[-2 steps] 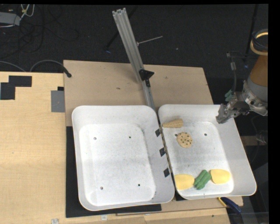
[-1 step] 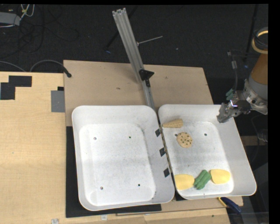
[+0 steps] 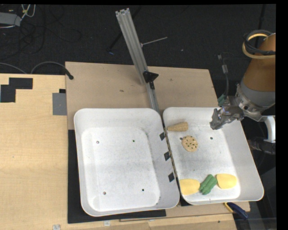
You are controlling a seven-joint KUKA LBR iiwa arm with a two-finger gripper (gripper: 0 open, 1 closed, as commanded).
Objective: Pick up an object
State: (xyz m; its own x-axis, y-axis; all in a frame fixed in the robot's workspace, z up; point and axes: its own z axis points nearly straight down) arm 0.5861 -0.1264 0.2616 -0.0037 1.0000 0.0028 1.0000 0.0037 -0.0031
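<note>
one fixed camera sits above the bench (image 3: 112, 81) and looks down at a slant, far enough back to take in both white bins. the left bin (image 3: 85, 121) lies at centre, the right bin (image 3: 243, 148) toward 4 o'clock. dark floor with cables runs along 12 o'clock. the arm (image 3: 258, 76) enters from 2 o'clock.

A robotics lab: a robot arm (image 3: 258, 76) at the frame's right, a plywood bench (image 3: 108, 85) with two white bins (image 3: 85, 119), a metal rail (image 3: 135, 54), loose cables (image 3: 18, 13) upper left.
</note>
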